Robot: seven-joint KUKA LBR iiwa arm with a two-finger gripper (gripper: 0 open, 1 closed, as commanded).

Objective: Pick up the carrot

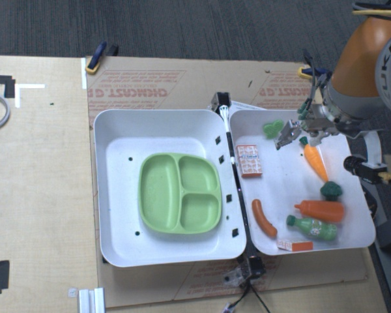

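The carrot [316,163] is orange and tapered, and it lies in the upper right part of the right bin [280,188], thick end toward the back and tip toward the front right. My gripper [290,134] hangs low over the back of that bin, just up and left of the carrot's thick end. Nothing from the bin is lifted. The grey wrist and orange arm band reach in from the upper right and hide the bin's back right corner.
The right bin also holds a green piece [272,130] beside the gripper, a red-and-white box [249,160], a sausage [265,218], a dark green broccoli [331,190], an orange bottle [322,209] and a green bottle [313,227]. A green divided plate [180,193] lies in the left bin [111,175].
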